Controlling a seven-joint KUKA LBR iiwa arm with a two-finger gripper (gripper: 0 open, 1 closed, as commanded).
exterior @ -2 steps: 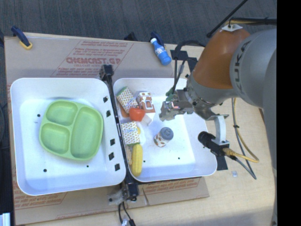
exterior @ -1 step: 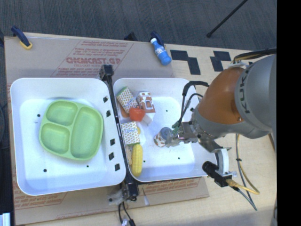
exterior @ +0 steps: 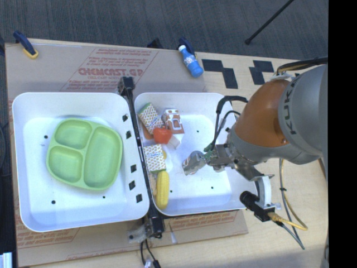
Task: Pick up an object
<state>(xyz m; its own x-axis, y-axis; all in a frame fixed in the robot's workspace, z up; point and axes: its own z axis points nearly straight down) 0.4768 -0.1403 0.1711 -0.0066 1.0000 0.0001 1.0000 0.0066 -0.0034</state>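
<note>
The arm, grey with its orange band, stands highest above the bench and so nearest the camera; it reaches in from the right and covers the right-hand part of the right bin. Its gripper sits low over the middle of that bin's floor, pointing toward the bin's left side. Whether the fingers are parted or closed cannot be told from this view: the tip reads as a small grey-silver mass, and nothing can be made out between the fingers. No grasp is therefore recorded. The candidate objects all lie along the left side of the right bin, near the divider between the bins: a yellow corn cob nearest the front edge, a patterned box just behind it, a red item further back, a second patterned box beside it, and a small red-and-white carton at the back of the group. The gripper is near the patterned box and the corn cob but apart from both; bare white floor shows between. The left bin holds a green divided plate, well apart from the gripper. Assessment: the task stands incomplete. Every object appears to rest on a bin floor; none is lifted. Remaining, by judgement: close on one item, most likely the nearest box or the corn, secure it, and raise it clear.
</note>
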